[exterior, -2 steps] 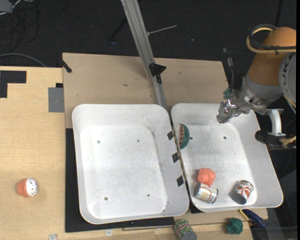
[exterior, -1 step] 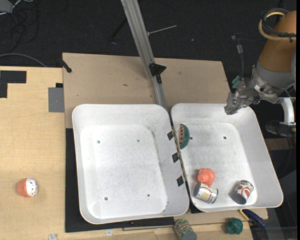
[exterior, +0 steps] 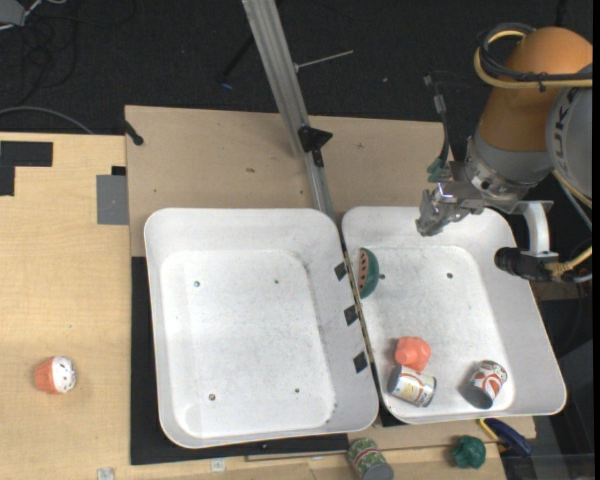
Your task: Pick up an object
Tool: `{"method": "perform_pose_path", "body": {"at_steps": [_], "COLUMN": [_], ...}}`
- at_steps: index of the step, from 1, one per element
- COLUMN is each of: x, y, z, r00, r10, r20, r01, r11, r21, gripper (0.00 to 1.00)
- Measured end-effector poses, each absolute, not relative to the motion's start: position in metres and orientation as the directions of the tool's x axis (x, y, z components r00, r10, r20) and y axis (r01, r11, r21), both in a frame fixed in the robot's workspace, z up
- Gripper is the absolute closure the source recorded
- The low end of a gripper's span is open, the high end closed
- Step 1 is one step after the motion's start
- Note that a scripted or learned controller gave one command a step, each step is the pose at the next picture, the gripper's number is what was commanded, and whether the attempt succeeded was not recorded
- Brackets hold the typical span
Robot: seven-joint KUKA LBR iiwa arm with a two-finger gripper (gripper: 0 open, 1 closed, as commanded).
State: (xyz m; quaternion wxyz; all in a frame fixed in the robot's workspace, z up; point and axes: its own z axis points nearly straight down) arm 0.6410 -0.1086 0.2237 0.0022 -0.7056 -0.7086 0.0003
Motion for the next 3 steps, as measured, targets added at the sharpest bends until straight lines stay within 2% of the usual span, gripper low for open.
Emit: {"method": "perform_pose_path", "body": {"at_steps": [1, 2, 3], "x": [0.628, 0.622, 0.607], "y": [-0.048, 0.011, 0.056], "z": [0.220, 0.231, 0.225], "r00": [-0.005, -0.006, -0.004], "r10": [1.000, 1.000, 1.000], "r20": [0.003, 0.003, 0.002], "r01": [1.000, 1.000, 1.000], "r11": [0.005, 0.006, 0.004], "r21": [-0.005, -0.003, -0.006], "gripper": [1.00, 1.00, 1.00]}}
